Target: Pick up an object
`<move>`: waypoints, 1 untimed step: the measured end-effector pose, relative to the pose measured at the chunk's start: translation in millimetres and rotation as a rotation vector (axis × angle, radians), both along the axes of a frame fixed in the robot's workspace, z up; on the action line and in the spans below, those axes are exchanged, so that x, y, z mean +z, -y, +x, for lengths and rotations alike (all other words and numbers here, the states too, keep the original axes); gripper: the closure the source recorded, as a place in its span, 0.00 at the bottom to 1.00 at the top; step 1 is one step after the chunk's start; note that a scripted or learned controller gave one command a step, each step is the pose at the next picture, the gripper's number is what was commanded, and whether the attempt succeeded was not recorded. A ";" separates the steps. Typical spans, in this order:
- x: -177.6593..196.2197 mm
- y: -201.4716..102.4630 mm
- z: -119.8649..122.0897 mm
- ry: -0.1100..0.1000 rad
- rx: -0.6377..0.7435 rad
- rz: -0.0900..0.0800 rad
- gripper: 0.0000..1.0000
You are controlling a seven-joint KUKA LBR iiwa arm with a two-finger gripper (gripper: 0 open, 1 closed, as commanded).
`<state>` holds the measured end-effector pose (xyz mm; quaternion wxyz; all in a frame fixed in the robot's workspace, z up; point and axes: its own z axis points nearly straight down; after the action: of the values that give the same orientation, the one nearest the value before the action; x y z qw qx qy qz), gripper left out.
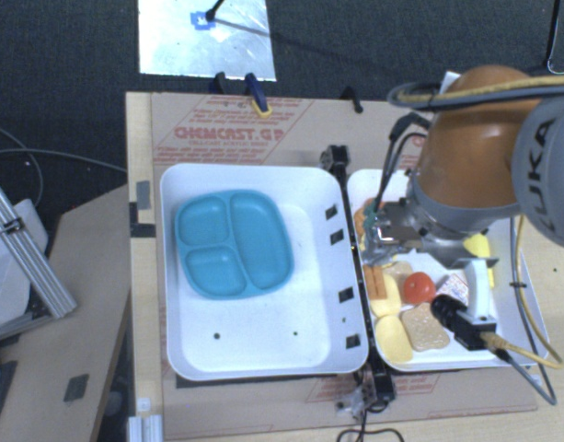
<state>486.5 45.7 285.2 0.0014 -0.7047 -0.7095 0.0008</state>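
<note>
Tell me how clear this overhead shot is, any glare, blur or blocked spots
Camera view: lighting even and soft, overall slightly grainy. The shiny sheet above the bench glares pale. The left bin and blue divided plate read clearly. The arm looms large and slightly soft, covering much of the right bin.

The arm (489, 155) is grey with a broad, rounded orange band, black "KUKA" lettering at its right, and yellow and black cables looping around it.
</note>
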 end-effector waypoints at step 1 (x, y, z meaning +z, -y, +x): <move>109.1 -60.6 8.1 0.017 0.005 0.004 1.00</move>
<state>494.5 106.3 394.3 -0.0031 -0.7030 -0.7111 -0.0066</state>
